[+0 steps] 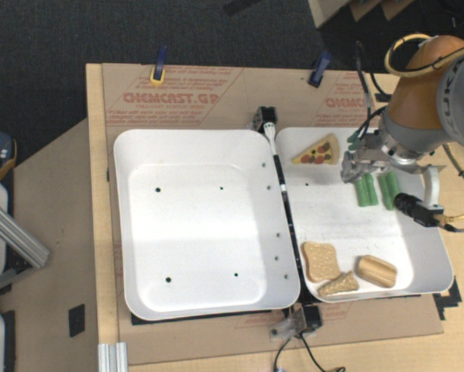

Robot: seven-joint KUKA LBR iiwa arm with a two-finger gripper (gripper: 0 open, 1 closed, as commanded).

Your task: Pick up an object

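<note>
**Objects in the right bin, claw above the green pieces**

Objects for picking all lie in the right bin [417, 281], right half of the frame:
- 1 pizza slice [317, 151], upper left corner of that bin.
- 2 green sticks [368, 191], side by side at upper centre, directly under the claw [363, 169]; the second green stick [389, 190] lies just right of the first.
- 1 toast slice [321, 260], lower left.
- 1 smaller bread wedge [340, 285], touching the toast's lower edge.
- 1 bread roll [376, 270], just right of the wedge.

Left bin [139, 208]: white, with 4 dark dots on its floor.

Arm [421, 99]: reaches in from the upper right. Whether the claw is released or clenched cannot be told.

Worktop [108, 130]: brown cardboard sheet with 2 blue clips [159, 64] at its upper edge.
</note>
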